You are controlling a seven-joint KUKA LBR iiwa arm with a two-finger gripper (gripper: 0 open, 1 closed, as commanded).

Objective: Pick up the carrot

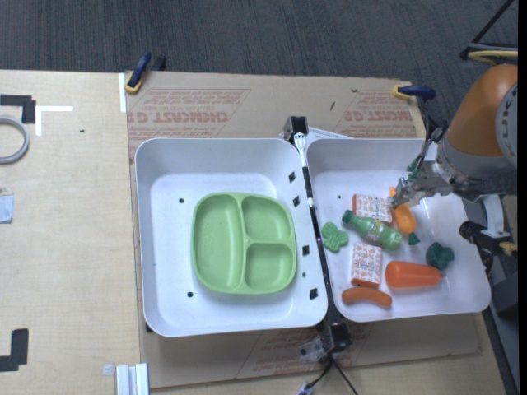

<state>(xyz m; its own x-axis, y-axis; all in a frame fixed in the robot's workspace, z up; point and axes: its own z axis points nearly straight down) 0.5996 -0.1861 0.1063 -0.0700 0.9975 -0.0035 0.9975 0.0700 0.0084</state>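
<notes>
- Two white bins [156, 245] sit on brown cardboard [206, 109] printed with red lettering.
- A light green divided plate [244, 243] lies in the left bin.
- The carrot [412, 276] is bright orange.
- A green bottle [372, 229] carries a pale label.
- Two small packets [367, 262], white with red-orange print.
- An orange-red sausage [367, 297].
- A small green leaf-shaped piece [334, 237] and a dark green piece [439, 256].
- A small orange item [403, 218] lies beside the gripper [409, 189].
- The grey arm [486, 130] shows its orange band.
- Blue-and-yellow clamps [137, 72] grip the cardboard's edge.
- The bench top [66, 245] is pale tan; the floor [263, 15] dark grey.
</notes>
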